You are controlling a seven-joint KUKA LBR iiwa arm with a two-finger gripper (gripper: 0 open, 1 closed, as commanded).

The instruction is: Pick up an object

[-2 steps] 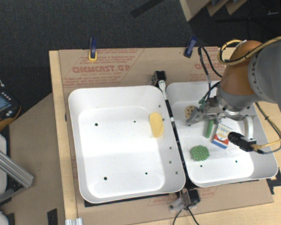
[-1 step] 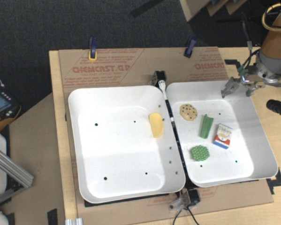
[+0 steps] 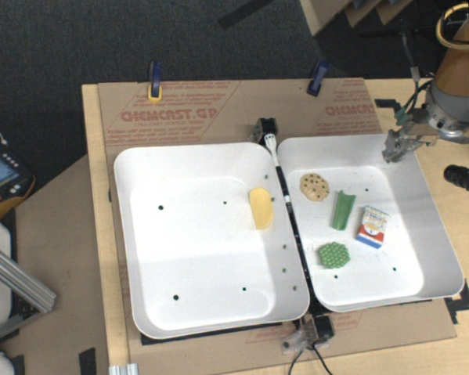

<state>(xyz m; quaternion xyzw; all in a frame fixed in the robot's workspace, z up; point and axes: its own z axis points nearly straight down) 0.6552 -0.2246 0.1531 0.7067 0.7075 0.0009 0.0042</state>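
Note:
The right bin point(image 3: 424, 212) holds a round cookie point(image 3: 314, 187), a green stick-shaped piece point(image 3: 343, 210), a bumpy green round object point(image 3: 333, 255) and a small red, white and blue carton point(image 3: 371, 226). A yellow oblong piece point(image 3: 261, 208) lies at the right side of the left bin point(image 3: 193, 295). My gripper point(image 3: 395, 148) hangs over the far right corner of the right bin, well away from every object, and nothing shows between its fingers.
Both bins rest on a brown cardboard sheet point(image 3: 183, 107) held by blue clamps point(image 3: 154, 83) at the far edge. A black divider point(image 3: 287, 211) runs between the bins. Cables lie at the near edge point(image 3: 313, 343).

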